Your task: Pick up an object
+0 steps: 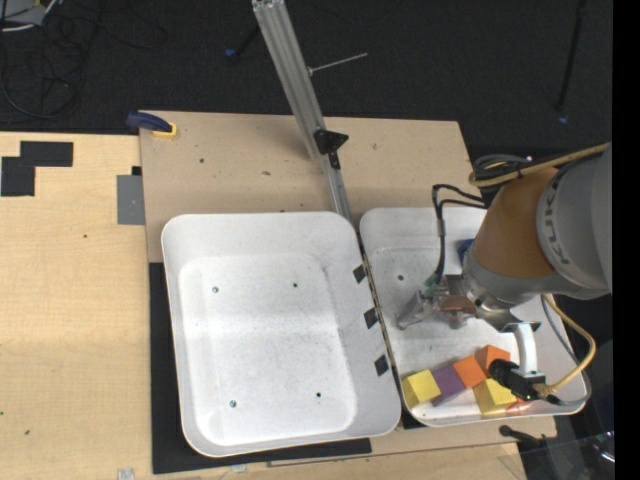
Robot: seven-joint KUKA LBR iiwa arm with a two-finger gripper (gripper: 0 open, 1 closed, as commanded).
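Over the right bin [400,230] we see the gripper [412,314] low above bare floor (grip state unclear), with coloured blocks [462,378] lying nearby.

A pale wooden bench [300,163] stands against a dark floor [450,38] strewn with what look like cables [35,28].

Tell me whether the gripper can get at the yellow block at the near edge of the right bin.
Probably yes. The yellow block lies uncovered, with bare floor of the right white bin between it and the gripper; the purple block touching it may crowd one finger.
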